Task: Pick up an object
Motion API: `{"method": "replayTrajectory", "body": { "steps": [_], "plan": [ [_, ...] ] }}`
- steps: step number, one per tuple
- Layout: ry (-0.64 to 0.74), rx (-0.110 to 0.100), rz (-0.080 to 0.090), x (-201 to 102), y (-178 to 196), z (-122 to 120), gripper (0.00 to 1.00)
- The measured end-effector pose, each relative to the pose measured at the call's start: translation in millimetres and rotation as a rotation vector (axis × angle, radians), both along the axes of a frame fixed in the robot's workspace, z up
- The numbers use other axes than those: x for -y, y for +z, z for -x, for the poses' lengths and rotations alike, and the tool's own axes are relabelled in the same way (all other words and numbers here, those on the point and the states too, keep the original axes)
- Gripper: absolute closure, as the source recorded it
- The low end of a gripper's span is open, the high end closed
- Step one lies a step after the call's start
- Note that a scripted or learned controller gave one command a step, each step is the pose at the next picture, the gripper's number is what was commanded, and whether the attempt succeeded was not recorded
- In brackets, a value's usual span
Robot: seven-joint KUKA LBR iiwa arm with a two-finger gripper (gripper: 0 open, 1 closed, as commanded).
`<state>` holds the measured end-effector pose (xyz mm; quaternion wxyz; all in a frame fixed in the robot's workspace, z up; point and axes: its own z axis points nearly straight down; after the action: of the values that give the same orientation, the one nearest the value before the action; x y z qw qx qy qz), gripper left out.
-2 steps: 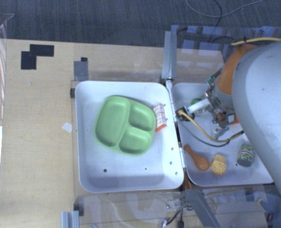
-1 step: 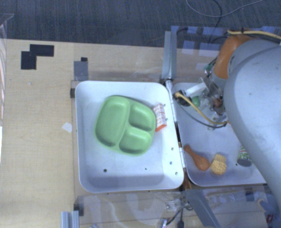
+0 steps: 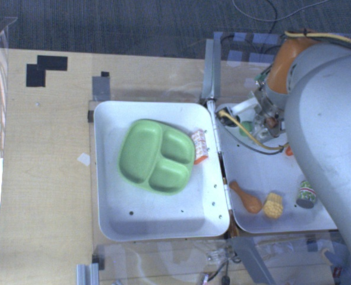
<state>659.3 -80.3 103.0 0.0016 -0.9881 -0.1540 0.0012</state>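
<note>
In the left bin (image 3: 113, 218) you have a divided plate (image 3: 156, 155) lying near its middle, with a small packet (image 3: 199, 145) touching the plate's right side, by the bin's right wall. In the right bin (image 3: 264, 221), along its front edge, a drumstick-shaped toy (image 3: 245, 196) lies leftmost, a corn piece (image 3: 274, 205) just beside it, and a small can (image 3: 306, 195) farther right.

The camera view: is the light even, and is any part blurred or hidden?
Camera view: soft, even light; the green divided plate casts a faint shadow in the left bin; the grey arm looms large, slightly soft, covering part of the right bin.
</note>
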Motion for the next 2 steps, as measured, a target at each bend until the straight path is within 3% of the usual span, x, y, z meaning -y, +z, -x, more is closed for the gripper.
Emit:
{"method": "replayTrajectory", "body": {
  "steps": [1,2],
  "plan": [
    [0.100,0.011,-0.011,-136,66,11,1.00],
    [0.107,0.008,0.000,-182,90,22,1.00]
  ]
}}
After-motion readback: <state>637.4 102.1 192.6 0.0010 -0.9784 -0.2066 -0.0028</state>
